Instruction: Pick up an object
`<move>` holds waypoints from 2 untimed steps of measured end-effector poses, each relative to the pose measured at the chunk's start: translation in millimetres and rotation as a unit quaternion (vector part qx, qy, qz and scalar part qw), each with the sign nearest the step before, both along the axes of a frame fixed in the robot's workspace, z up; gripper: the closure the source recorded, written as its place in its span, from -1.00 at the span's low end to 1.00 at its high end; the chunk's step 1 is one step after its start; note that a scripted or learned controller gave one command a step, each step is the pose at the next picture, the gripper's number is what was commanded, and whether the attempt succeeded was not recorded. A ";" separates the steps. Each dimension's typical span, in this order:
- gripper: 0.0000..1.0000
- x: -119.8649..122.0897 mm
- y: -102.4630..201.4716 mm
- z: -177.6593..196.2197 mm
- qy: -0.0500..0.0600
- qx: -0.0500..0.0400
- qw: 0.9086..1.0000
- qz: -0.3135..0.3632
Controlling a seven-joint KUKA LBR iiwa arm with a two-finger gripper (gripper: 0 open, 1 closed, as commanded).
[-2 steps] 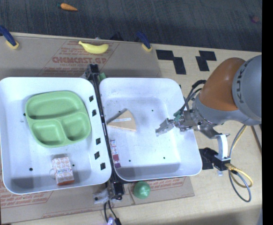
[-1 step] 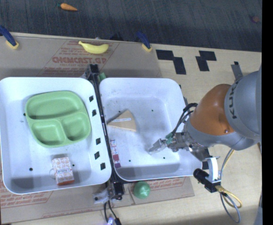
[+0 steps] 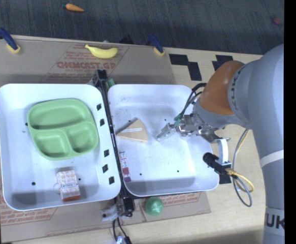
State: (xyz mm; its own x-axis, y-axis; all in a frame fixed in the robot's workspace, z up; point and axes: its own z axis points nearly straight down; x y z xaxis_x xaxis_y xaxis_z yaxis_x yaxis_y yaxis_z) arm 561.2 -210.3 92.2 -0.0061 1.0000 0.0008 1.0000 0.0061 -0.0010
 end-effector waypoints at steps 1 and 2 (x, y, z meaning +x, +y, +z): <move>-1.00 75.8 5.2 23.5 -0.001 0.000 1.000 -0.001; -1.00 96.1 -0.8 98.7 -0.001 -0.001 1.000 0.000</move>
State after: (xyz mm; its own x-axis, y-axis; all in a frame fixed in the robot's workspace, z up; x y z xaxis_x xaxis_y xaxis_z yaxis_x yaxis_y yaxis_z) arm 657.3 -211.0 190.9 -0.0057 1.0000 -0.0003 1.0000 0.0057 0.0013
